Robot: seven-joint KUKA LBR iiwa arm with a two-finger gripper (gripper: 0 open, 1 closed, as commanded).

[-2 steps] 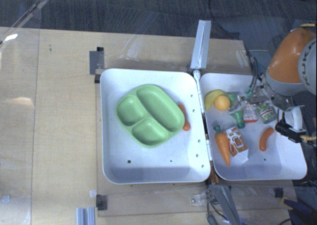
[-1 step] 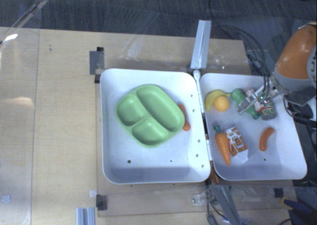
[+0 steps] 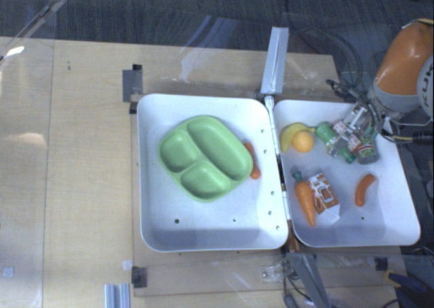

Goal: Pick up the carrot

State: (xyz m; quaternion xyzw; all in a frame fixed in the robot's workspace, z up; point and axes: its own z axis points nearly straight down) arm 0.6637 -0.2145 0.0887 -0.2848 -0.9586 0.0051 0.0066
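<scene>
Carrot (image 3: 305,203) retrieval scene, described from the largest element down: two shallow white bins sit side by side on the bench, the left bin (image 3: 156,225) wider, the right bin (image 3: 397,228) reached first by the arm (image 3: 405,62), which enters from the far right with its orange band uppermost. A green divided plate (image 3: 203,156) fills much of the left bin, with a small orange sausage-like piece (image 3: 251,161) lying against its right rim. In the right bin, a yellow banana (image 3: 291,134) with an orange ball (image 3: 303,142) resting on it occupies the far left corner; a small printed carton (image 3: 325,195) lies toward the near side, and a reddish sausage (image 3: 365,189) lies apart to its right. The carrot lies in the right bin's near left part, along the wall, tip pointing near, touching the carton's left edge. The gripper (image 3: 354,136) hangs at the bin's far side over green items (image 3: 327,131), well apart from the carrot; whether its fingers are apart or together cannot be told in the clutter. Judged from this layout, the approach has not yet begun, and the adjoining wall and carton leave little room for a grasp.
</scene>
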